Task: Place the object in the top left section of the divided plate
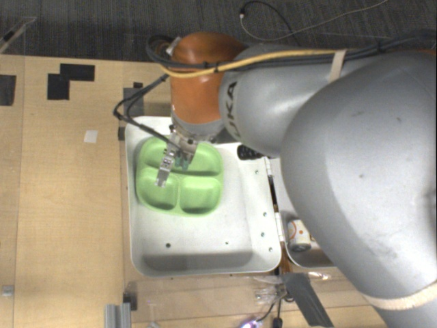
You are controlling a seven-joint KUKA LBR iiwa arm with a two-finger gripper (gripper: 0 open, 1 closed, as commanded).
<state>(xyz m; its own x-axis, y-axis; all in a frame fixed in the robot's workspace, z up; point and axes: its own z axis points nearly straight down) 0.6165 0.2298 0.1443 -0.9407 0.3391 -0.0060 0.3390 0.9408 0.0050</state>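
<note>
A light green divided plate (201, 193) with several sections lies in the upper part of the left white bin (205, 248). My gripper (172, 164) hangs over the plate's middle, above the ridge between the top sections, reaching down from the orange-banded wrist (198, 74). A small dark green patch (183, 160) shows right at the gripper, and I cannot tell whether it is an object or part of the tool. The arm hides the plate's upper edge.
The big grey arm (355, 156) covers most of the right bin. A small white and orange object (298, 232) peeks out beside it in that bin. Black cables (136, 101) loop near the left bin's top left corner. Wooden bench lies to the left.
</note>
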